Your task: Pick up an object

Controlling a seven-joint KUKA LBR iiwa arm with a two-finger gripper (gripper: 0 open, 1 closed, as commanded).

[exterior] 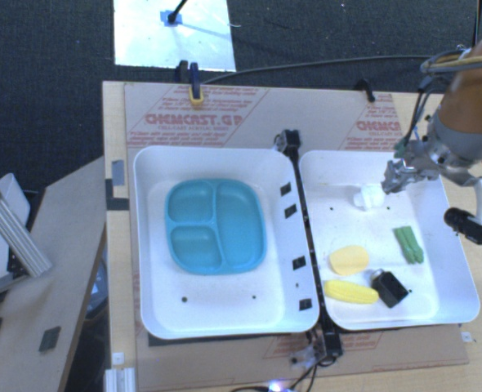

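1. Nearest, along the front edge of the right bin (461, 300), lie a yellow corn-like piece (350, 291), a black block (390, 288) touching its end and a yellow disc (349, 260) just behind.
2. A green strip (408, 244) lies toward the right edge of this bin.
3. The left bin (155, 219) carries a blue divided tray (216, 224) at its middle.
4. Farther back, a small white object (369, 197) sits near the right bin's rear edge, the likely target.
5. The gripper (394, 177) hovers just beside it, offset to the right; I cannot tell how far it is open, and nothing visible is in it.
6. Risk: that offset could nudge the white object aside instead of straddling it.
7. The arm (468, 109) leans in over the right bin's far right corner, wrist angled down-left.
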